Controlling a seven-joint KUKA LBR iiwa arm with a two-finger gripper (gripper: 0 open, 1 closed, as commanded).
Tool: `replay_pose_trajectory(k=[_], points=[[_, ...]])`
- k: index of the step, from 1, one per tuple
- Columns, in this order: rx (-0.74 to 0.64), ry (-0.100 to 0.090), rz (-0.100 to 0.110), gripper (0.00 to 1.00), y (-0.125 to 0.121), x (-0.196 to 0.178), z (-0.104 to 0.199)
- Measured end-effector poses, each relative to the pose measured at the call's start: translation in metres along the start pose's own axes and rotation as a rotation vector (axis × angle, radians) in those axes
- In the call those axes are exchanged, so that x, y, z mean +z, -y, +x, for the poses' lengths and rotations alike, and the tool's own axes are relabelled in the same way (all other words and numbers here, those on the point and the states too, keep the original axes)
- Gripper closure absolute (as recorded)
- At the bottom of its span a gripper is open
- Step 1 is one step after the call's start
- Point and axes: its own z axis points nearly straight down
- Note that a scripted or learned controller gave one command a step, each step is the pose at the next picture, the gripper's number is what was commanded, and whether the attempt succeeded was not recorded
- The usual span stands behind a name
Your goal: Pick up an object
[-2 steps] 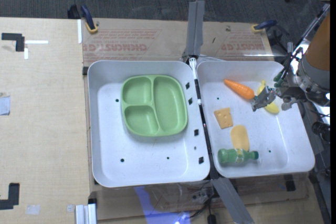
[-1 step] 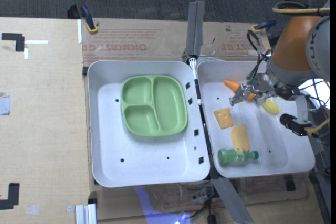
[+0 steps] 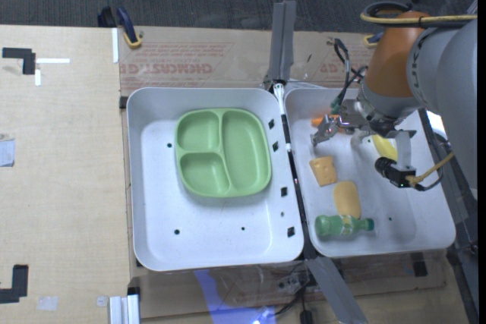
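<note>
My gripper (image 3: 328,127) hangs low over the back left part of the right bin (image 3: 425,235), reaching in from the right under the orange-banded wrist. A small orange piece (image 3: 319,120) lies right at its tip; whether it is gripped is not visible. Just in front of the gripper lies a tan wedge-shaped block (image 3: 323,171). Nearer the front are a yellow-orange oblong object (image 3: 347,199) and a green bottle (image 3: 343,225) lying on its side. A yellow object (image 3: 385,147) lies partly hidden under the arm.
The left bin (image 3: 152,224) holds a green three-compartment plate (image 3: 224,152). A raised divider (image 3: 287,163) separates the two bins. A black cable (image 3: 406,177) loops from the arm over the right bin's right side.
</note>
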Motion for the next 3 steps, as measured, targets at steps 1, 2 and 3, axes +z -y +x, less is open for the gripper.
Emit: replay_pose_trajectory(k=[1, 2, 3], points=[[-0.099, -0.001, 0.001, 0.00, 0.098, 0.000, -0.027], [-0.112, 0.000, 0.000, 0.00, 0.027, -0.001, 0.008], [0.060, 0.001, 0.001, 0.00, 0.072, -0.100, 0.035]])
